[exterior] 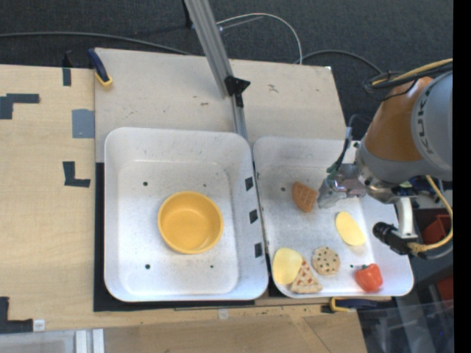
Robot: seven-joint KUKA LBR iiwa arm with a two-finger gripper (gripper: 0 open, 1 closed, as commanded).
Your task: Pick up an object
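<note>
I'm hovering low in the right bin (383, 285); the brown bread piece (304, 195) lies just left of my fingers (331, 192). Whether they're clenched, I can't tell.

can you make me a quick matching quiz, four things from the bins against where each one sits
Things:
1. bowl
2. pepper
3. cookie
4. bread

Places:
A. near right corner of the right bin
B. beside the tool, upper part of the right bin
C. middle of the left bin
D. near edge of the right bin, between the pizza slice and the pepper

Pairs: 1-C, 2-A, 3-D, 4-B
</note>
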